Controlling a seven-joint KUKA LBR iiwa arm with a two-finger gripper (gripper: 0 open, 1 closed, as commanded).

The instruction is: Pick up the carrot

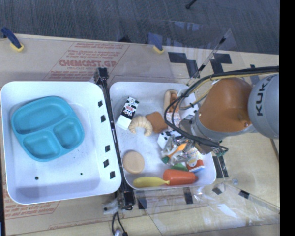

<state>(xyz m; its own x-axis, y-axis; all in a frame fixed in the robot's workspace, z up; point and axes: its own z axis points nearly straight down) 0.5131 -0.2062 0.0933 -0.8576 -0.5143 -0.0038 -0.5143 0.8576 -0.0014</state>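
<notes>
The carrot (179, 177) is orange-red and lies flat along the front wall of the right bin (137, 90), its tip touching a yellow banana (147, 182) on its left. My gripper (178, 147) hangs below the orange wrist band (225, 107), low over a cluster of small items just behind the carrot. The wrist and the clutter hide much of the gripper. Nothing is visibly lifted.
The right bin also holds a croissant (141, 124), a cow-patterned carton (128, 112), a brown toast piece (158, 122), a tan round disc (133, 162) and a bun (169, 100). A blue divided plate (46, 127) lies in the left bin (54, 188). Cables (206, 80) loop above the wrist.
</notes>
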